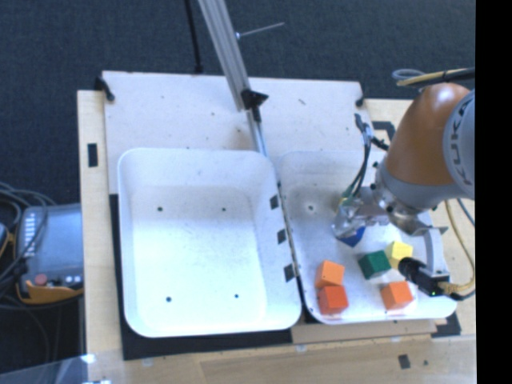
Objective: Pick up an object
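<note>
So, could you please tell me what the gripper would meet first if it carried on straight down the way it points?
Probably the small blue object just beneath the gripper in the right-hand shallow white bin, though depth is hard to judge from this slanted view; otherwise the bin's floor.

A pale bench fills the middle of the frame on dark carpet. A slanted aluminium rail runs down from the top centre. At the left edge sits a grey box (cables coil beside it).
</note>
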Available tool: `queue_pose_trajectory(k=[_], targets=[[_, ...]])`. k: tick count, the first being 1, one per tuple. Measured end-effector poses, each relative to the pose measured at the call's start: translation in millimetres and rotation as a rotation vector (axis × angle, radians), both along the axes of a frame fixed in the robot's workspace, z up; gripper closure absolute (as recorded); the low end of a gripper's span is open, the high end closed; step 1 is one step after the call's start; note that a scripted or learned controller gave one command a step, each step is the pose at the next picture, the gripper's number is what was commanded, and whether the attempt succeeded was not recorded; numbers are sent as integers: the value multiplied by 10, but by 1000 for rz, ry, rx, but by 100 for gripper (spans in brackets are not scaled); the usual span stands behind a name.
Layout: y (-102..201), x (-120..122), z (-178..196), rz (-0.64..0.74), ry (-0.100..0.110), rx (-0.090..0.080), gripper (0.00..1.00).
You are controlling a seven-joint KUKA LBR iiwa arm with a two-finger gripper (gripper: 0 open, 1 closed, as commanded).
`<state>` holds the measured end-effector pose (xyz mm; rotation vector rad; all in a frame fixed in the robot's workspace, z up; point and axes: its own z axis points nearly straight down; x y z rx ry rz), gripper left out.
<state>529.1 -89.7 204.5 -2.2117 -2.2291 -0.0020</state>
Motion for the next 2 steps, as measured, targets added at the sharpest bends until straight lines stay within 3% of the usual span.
queue_pose_trajectory(k=[2], targets=[[1113, -63, 313, 1, -4, 0, 100]])
